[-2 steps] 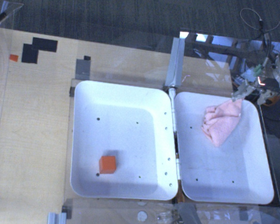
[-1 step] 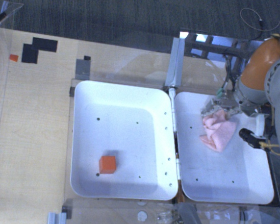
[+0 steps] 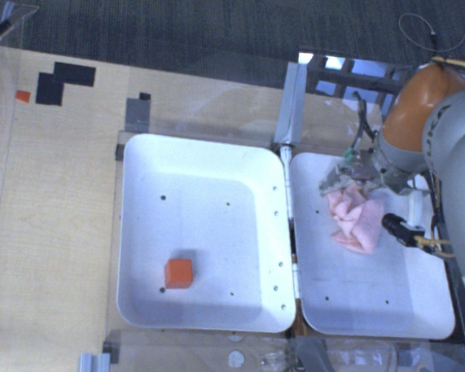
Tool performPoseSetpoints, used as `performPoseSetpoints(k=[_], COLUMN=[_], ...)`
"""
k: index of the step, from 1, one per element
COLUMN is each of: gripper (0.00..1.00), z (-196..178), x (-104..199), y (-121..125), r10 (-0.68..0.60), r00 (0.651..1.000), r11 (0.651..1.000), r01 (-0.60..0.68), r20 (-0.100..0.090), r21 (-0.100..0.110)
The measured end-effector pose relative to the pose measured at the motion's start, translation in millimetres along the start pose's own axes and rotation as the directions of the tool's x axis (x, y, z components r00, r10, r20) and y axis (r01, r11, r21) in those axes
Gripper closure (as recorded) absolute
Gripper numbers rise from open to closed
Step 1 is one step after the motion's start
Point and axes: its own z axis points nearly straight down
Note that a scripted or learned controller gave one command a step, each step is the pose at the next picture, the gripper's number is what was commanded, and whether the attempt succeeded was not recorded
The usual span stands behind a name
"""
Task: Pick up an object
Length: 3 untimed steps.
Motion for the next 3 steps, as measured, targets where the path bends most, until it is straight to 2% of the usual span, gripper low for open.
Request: performPoseSetpoints(k=[1, 2, 3], gripper=[1.0, 0.0, 0.0], z=[-14.0, -14.0, -62.7], x=[0.4, 0.5, 14.7], y=[2.8, 2.8, -6.1], r10=[-0.005, -0.005, 0.11], r00=[1.0, 1.0, 0.994], r11=[1.0, 1.0, 0.994], r01=[0.005, 0.005, -0.11], r20=[0.003, 0.003, -0.001], r21=[-0.008, -0.008, 0.0])
